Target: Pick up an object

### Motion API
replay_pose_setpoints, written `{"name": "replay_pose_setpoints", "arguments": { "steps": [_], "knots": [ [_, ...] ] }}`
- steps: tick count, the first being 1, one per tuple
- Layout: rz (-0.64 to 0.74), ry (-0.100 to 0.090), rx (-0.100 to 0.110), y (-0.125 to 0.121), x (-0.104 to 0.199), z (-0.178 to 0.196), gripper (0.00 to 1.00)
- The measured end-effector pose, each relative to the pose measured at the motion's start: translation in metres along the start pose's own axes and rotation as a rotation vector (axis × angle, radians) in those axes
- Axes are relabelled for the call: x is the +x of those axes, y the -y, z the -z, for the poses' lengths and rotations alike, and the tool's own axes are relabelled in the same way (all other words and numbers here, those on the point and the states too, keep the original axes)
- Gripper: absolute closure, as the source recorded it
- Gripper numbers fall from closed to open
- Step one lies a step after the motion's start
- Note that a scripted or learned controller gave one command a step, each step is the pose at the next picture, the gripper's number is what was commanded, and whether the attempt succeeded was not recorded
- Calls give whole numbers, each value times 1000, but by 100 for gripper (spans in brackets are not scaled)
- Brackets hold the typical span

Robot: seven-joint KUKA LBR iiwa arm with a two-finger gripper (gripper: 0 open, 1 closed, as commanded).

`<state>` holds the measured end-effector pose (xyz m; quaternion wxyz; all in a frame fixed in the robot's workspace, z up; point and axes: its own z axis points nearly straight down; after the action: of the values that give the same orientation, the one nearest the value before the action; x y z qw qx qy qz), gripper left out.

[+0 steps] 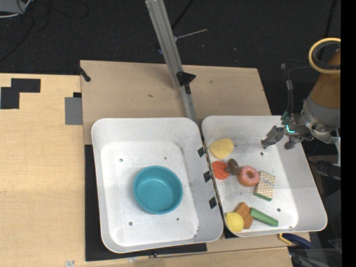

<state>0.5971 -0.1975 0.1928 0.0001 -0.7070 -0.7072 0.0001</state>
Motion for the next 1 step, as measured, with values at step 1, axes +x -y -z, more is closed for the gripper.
{"name": "replay_pose_setpoints", "arguments": {
  "steps": [1],
  "knots": [
    [0, 0, 0, 0, 0, 0, 0]
  ]
}}
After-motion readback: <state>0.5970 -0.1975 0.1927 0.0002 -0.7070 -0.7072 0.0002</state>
